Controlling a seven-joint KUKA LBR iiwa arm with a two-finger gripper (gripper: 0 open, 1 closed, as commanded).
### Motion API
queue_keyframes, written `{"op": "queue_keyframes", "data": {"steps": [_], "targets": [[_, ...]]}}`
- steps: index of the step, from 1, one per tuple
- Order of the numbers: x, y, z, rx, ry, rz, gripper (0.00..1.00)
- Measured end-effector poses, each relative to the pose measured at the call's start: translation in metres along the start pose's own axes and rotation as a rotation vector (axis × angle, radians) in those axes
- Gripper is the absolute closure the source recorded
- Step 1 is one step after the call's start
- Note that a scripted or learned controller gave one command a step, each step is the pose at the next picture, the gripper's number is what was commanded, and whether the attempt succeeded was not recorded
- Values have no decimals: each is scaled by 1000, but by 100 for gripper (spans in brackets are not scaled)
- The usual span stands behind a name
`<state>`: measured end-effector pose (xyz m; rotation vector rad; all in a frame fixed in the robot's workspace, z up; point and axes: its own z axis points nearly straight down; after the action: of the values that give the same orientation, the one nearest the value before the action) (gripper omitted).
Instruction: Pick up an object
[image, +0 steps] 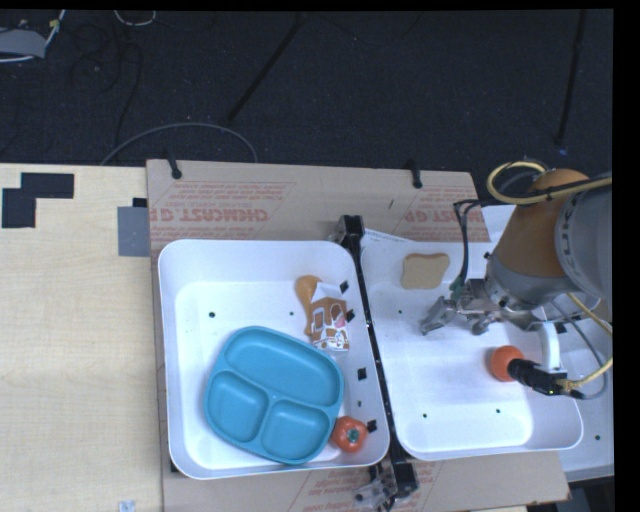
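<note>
The pincer (438, 322), jaws apart and gripping nothing, hangs in the right bin (450, 440) near the tan bread-like piece (425, 270), apparently light, flat and soft, best nipped at 1 edge.

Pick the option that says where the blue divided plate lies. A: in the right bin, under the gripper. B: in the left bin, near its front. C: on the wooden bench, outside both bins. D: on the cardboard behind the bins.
B: the blue divided plate lies inside the left bin, toward its front edge, with a small red tomato-like object beside its front right corner.
</note>
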<state>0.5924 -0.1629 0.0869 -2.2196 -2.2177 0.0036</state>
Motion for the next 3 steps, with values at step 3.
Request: {"op": "queue_keyframes", "data": {"steps": [3], "targets": [[-3, 2, -116, -7, -2, -2, 100]]}}
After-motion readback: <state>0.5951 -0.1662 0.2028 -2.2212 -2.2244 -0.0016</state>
